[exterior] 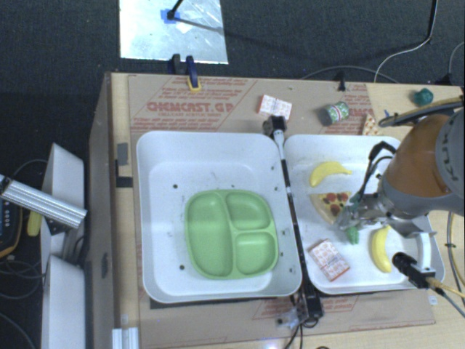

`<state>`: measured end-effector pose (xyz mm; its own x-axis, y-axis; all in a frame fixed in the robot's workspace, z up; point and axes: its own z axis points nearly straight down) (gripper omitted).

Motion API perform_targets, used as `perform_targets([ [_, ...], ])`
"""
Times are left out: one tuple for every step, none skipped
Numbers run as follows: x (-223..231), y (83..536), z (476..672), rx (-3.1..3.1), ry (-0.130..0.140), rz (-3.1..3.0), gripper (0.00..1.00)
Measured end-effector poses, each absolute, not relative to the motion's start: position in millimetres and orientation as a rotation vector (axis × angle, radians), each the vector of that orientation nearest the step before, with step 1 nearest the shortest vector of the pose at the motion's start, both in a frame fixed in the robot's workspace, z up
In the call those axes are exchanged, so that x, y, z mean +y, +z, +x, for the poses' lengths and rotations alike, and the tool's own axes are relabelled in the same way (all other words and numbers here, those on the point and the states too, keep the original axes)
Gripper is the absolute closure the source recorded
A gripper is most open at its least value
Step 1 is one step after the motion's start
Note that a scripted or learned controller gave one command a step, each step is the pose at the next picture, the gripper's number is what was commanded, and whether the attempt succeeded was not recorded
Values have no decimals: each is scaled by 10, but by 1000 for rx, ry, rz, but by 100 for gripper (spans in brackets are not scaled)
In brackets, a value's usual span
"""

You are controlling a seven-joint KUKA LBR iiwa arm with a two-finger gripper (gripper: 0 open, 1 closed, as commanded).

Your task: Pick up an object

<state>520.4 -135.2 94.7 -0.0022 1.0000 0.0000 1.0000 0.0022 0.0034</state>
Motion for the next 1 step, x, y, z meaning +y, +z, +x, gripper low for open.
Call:
perform_targets([
  [-345,1856,5396,2227,8,2213,100],
])
